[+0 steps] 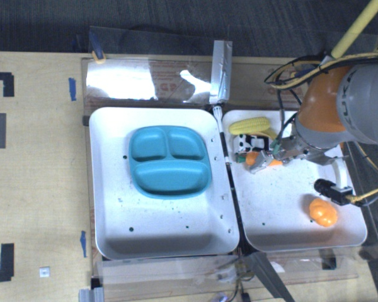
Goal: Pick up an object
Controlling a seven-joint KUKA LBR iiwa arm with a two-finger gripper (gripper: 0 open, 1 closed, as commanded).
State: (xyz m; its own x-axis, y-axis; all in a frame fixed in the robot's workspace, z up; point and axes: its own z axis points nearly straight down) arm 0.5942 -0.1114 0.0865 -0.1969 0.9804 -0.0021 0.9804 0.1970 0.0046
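My gripper [269, 158] is low in the right bin [283, 231], near its back left corner. It sits right over a small orange piece [252, 159] with a bit of green on it. A black and white toy [244, 144] lies just left of the gripper. A yellow corn cob [250, 126] rests against the bin's back wall. An orange fruit [323, 212] lies at the bin's front right.
The left bin [113, 225] holds a blue divided plate [170, 160] in its middle. A low divider wall [229, 175] separates the two bins. The arm's orange band and grey body hang over the right bin's back right corner.
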